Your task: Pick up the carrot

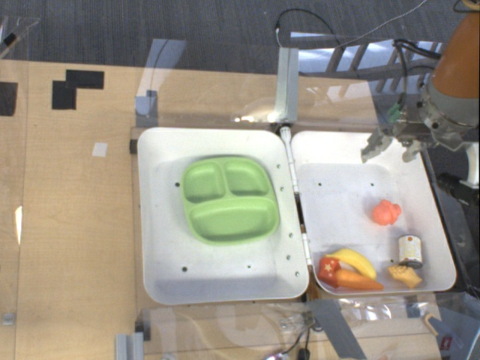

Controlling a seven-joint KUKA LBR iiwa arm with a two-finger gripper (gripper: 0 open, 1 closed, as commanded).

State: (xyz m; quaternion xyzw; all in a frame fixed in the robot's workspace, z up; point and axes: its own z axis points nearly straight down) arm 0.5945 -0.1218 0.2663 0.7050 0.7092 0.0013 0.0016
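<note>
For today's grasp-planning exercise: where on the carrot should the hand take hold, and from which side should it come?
Probably grip the carrot at its thicker left-middle part, coming straight down from above. It lies flat and lengthwise along the bin's near wall, with the banana touching its far side and a red piece at its left end, so side approaches look blocked. The hand is open above the far edge.

- The arm (pixel 457 66) comes in at the upper right of the frame.
- It has an orange band, and the grey wrist sits just below that band.
- The tool (pixel 392 147) hangs under the wrist and points down and to the left.
- Its two fingers (pixel 373 148) are spread apart, and nothing is between them.
</note>
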